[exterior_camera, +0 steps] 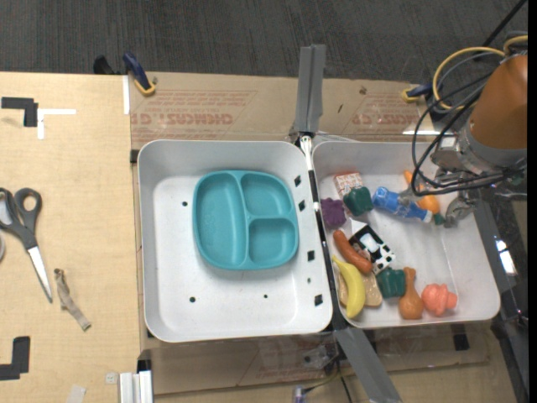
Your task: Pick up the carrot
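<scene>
Scissors with grey handles [25, 229] lie on the tan bench top at far left, well apart from the bins. Next comes the left shallow white bin [168, 300], which holds a teal plastic plate with three compartments [247, 219] lying flat near its middle. A grey metal divider bar [310, 91] runs up from the seam between the two bins.

In the right shallow white bin [470, 300], toys crowd the left and lower parts: a purple grape bunch [333, 212], a small pink-and-white box [347, 180], a dark green pepper-like piece [358, 200], a yellow banana [350, 285] along the left wall, and a black-and-white cow figure [374, 248]. The long orange-red carrot [352, 252] lies slanted just above the banana, touching the cow figure. A blue bottle [403, 206] lies toward the upper right, and a pink toy [440, 299] sits near the lower right corner beside an orange-brown piece [410, 300].

The two-finger gripper [436, 204] hangs over the upper right of this bin, by the blue bottle, well apart from the carrot; whether it is open or closed cannot be told.
</scene>
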Robot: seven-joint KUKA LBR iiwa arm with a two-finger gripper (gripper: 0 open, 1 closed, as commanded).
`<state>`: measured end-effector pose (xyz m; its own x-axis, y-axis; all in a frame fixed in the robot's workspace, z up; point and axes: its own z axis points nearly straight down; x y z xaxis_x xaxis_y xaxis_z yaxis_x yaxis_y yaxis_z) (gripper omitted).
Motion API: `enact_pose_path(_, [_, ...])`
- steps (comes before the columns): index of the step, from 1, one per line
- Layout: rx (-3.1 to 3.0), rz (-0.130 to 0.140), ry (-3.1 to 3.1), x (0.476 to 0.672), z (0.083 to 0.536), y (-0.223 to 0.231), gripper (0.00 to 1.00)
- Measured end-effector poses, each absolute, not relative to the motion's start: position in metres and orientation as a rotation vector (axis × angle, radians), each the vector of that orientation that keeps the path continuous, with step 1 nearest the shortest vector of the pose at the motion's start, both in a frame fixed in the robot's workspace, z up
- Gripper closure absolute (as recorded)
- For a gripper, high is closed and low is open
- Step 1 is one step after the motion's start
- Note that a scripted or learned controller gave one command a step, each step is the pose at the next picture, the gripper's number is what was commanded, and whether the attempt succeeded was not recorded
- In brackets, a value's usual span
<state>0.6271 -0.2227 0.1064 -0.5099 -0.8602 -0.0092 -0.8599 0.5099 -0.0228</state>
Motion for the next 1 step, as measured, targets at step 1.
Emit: enact_pose_path(1, [-1.533, -0.026, 2.719, 0.6659, 0.1072, -0.2246, 0.0])
